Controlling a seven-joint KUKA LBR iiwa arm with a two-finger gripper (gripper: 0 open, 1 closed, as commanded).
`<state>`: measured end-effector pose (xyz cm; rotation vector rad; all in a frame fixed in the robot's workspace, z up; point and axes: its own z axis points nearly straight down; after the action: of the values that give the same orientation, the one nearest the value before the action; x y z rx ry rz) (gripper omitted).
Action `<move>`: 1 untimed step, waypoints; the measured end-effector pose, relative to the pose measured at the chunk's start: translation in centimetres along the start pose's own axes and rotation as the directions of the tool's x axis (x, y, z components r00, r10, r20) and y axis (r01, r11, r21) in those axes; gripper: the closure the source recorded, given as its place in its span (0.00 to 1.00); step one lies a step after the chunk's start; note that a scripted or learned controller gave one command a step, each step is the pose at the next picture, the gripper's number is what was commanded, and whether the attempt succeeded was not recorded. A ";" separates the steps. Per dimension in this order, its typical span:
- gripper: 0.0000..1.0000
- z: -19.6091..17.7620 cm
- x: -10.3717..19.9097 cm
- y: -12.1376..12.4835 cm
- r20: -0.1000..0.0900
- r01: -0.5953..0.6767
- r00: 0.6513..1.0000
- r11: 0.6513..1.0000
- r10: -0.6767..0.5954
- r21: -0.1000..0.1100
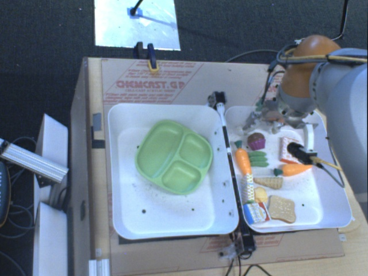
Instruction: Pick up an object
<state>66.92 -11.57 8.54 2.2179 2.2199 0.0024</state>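
**Small toy foods in the right bin, gripper over the far end**

Nearest to me in the right bin [325, 197] lie a toast slice [282, 209] and a small packet [256, 213], both flat on the floor of the bin. I judge them light and stiff, but they lie so low that there is little edge to take. Just behind them is a yellow ribbed piece [269, 183], also low.

Further in lie two carrots. One carrot [243, 161] lies close along the bin's left wall, so the wall may block one side. The other carrot [295, 169] lies more freely. They look like hard, smooth plastic, so a grip across the thick middle seems safest. A green pod [259, 157] lies just beside the first carrot and could be caught together with it.

Beyond these sits a purple piece [256, 140], rounder and taller, probably the easiest to take by its sides. It is the nearest thing to the gripper [261, 118], which hangs over the far end of this bin. I cannot tell whether its jaws are wide or narrow.

The left bin [132, 211] holds a green plate [174, 157], well apart from the arm.
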 end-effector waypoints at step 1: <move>0.00 0.0 -0.1 0.0 0.000 0.000 1.000 1.000 0.000 0.000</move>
<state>66.93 -11.66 8.55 2.2175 2.2205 0.0026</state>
